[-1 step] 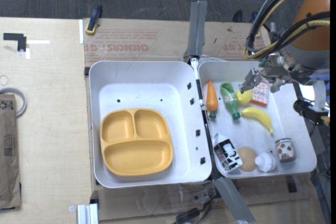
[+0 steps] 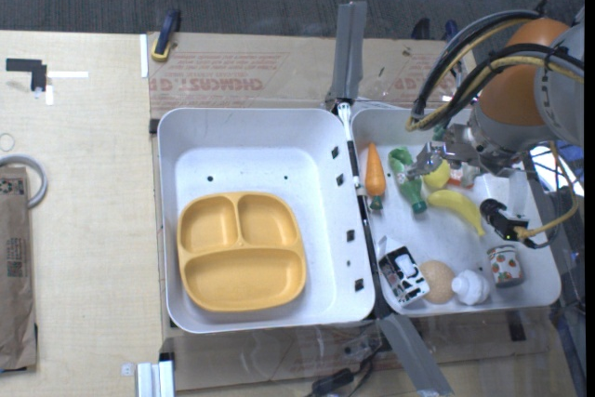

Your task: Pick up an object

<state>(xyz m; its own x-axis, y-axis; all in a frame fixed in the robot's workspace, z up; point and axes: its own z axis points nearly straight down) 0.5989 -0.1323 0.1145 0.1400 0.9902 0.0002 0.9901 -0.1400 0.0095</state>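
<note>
The bench [image 2: 74,200] spans the frame, pale wood at left and brown cardboard [image 2: 242,70] along the upper middle. The left bin [image 2: 186,144], at centre, holds a yellow divided plate [image 2: 242,251] in its lower left part. The right bin [image 2: 548,288], at centre right, holds the small objects. The arm [image 2: 521,79], grey with an orange band, enters from the upper right, black and yellow cables looping over it. Its gripper [image 2: 437,158] is low over the upper middle of the right bin, among the objects; whether the fingers are open or closed cannot be told, and no object is seen between them.

In the right bin: an orange carrot [image 2: 374,172] lies by the left wall; a green bottle [image 2: 409,181] lies just right of it; a banana [image 2: 457,205] lies at the bin's centre; a black-and-white card [image 2: 402,272], a tan ball [image 2: 437,282] and a white bottle [image 2: 471,286] sit along the lower edge; a small printed cup [image 2: 504,265] stands at lower right.
</note>
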